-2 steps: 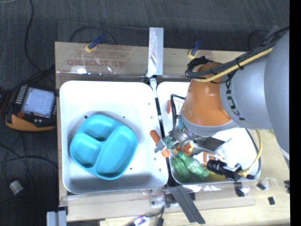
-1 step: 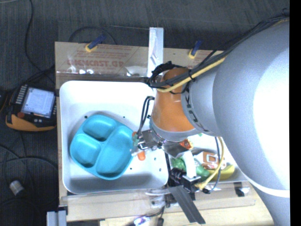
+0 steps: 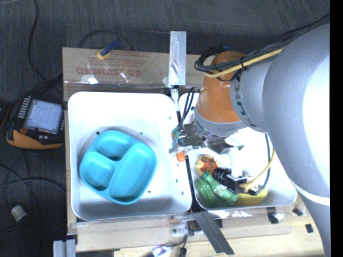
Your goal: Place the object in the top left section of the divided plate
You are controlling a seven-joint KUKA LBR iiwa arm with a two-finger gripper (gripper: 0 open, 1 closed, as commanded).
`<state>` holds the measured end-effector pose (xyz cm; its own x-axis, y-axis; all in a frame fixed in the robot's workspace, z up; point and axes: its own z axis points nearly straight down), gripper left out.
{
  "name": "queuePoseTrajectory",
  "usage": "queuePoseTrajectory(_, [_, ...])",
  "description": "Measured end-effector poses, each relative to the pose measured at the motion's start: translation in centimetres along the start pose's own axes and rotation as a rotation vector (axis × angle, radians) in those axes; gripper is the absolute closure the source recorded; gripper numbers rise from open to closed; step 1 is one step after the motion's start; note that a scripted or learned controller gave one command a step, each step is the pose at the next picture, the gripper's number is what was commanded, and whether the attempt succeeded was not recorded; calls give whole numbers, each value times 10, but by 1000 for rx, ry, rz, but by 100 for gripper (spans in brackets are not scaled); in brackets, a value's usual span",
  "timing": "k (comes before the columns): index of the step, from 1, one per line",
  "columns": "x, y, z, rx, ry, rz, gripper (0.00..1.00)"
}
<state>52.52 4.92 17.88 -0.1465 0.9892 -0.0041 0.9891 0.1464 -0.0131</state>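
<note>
The grey arm is nearest the camera and reaches in from well to the right of the blue plate, its orange band up and to the right of the plate. The gripper hangs just right of the plate, over the wall where the two white bins meet. Whether it is released or clenched cannot be told from this angle.

A small orange piece shows right at the gripper's lower end, beside the plate's right rim. It is too small to tell whether it is gripped or only lies under the gripper.

The plate sits tilted in the left bin, and its top left section lies on the side away from the gripper, well apart from the orange piece.

Further right of the plate, in the right bin, a green thing lies touching a yellow thing. A hand-held screen unit lies off the counter, left of the plate.
</note>
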Motion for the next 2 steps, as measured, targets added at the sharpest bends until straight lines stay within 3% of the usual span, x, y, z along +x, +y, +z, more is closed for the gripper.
queuePoseTrajectory(1, [56,-6,69,-22,-1,31,100])
queuePoseTrajectory(2, [-37,17,-23,0,0,295,100])
